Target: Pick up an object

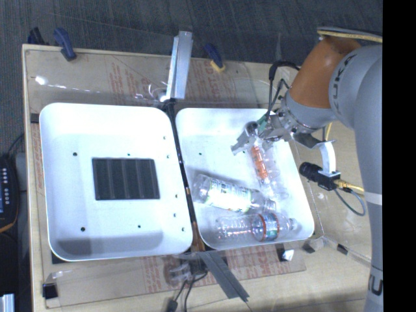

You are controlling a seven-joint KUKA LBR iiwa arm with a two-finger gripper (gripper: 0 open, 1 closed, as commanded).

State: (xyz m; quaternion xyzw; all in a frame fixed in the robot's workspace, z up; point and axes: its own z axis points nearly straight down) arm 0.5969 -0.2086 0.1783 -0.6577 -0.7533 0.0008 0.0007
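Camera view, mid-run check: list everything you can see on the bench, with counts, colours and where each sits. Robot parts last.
Bins: 2, white, side by side on the bench; left bin, right bin.
Dark ribbed panel: 1, black, middle of the left bin floor.
Clear plastic bottles: 3, all in the right bin. Orange-label bottle lies under the gripper; green-and-white-label bottle lies across the middle; blue-and-red-label bottle lies along the near wall.
Clamps: 2, blue, far edge of the bench; one at far left, one near the middle.
Metal bar: 1, grey, at the far end between the bins.
Arm: 1, grey with orange band, reaching in from the right.
Gripper: 1, over the far part of the right bin.
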